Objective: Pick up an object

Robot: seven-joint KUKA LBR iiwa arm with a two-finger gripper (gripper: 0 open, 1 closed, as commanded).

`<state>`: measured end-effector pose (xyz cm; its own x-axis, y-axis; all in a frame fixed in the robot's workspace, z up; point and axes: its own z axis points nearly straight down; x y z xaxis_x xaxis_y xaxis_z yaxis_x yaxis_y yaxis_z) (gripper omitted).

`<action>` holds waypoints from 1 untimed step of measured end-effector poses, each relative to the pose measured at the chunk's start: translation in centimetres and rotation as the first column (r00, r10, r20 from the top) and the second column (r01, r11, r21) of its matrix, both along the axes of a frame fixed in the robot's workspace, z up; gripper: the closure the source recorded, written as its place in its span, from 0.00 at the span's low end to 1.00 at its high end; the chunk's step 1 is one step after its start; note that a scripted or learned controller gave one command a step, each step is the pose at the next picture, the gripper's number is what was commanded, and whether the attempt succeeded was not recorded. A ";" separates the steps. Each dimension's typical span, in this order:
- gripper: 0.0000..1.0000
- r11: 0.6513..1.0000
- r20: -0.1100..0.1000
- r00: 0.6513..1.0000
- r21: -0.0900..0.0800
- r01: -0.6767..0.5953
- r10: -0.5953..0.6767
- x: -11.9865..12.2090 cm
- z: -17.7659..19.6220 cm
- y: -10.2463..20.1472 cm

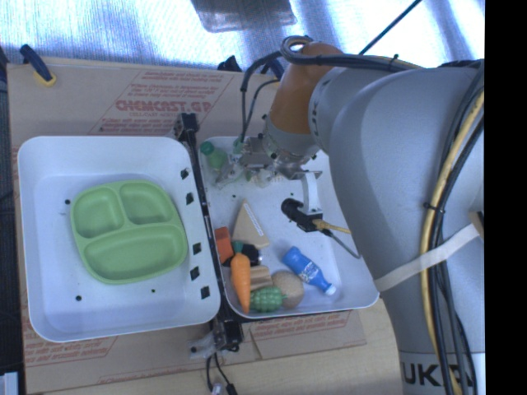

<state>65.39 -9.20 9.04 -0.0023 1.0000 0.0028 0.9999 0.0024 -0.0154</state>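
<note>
White plastic forms both bins: the left bin (33, 220) bears a green divided plate (128, 230), while the right bin (354, 290) collects the toy food, a carrot (240, 278), a cheese wedge (249, 225) and a blue bottle (309, 270), piled toward its near end. The gripper (247, 167) sits low at the far end near a small green object (212, 152), probably its target; whether its fingers are spread or pressed together, I cannot tell.

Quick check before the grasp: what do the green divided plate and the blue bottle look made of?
Green divided plate: likely moulded plastic, matte, one even colour with soft rounded ridges. Blue bottle: probably a plastic toy, slightly glossy, white cap and label; hard or soft is unclear.
</note>
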 end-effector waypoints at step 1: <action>0.00 1.000 0.010 1.000 -0.003 -0.004 0.004 -7.7 0.1 -2.1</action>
<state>57.65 -11.34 9.11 -0.0063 1.0000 -0.0004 1.0000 0.0063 -0.0055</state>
